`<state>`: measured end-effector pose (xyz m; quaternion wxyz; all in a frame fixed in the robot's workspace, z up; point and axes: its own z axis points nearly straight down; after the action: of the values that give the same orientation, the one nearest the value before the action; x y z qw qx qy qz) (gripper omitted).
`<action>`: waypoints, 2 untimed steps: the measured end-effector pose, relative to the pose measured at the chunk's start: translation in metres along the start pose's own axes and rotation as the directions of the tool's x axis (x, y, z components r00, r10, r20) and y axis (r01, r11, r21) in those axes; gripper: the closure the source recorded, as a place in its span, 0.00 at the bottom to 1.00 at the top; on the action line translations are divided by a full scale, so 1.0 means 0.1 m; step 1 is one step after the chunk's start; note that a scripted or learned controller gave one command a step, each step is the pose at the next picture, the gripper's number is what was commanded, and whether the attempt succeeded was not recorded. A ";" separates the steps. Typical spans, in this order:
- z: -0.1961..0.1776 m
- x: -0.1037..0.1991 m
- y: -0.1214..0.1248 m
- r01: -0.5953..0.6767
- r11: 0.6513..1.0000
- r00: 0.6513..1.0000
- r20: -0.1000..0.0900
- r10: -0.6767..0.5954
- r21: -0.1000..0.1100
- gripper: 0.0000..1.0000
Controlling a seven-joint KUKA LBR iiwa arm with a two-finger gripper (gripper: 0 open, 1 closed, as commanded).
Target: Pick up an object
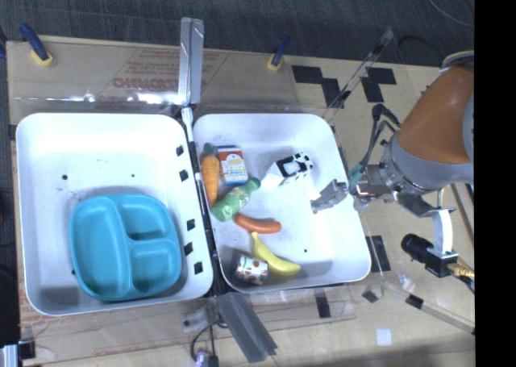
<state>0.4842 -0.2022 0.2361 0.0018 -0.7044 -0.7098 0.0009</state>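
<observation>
Worktop with two white bins; arm reaching in from the right edge, nothing picked yet.

Left bin holds a blue divided tray near its front. Right bin carries the candidate objects, crowded along its left wall and front edge, probably where they came to rest after being dropped in: carrot, small orange carton, green bottle, red sausage-like piece, banana, tin can. A black-and-white toy lies apart, mid-bin. Hand hovers low over bare floor near the right wall; how far open it is cannot be told, and nothing is seen between its fingers. Toy is nearest, so the likeliest target.
</observation>
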 end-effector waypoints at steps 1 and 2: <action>1.22 0.14 1.33 -0.050 0.998 0.999 0.008 0.051 -0.030 0.00; 1.11 0.19 1.35 -0.040 0.999 0.999 0.002 0.041 -0.032 1.00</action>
<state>0.6186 -0.1821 0.1251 -0.0103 -0.7186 -0.6953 -0.0094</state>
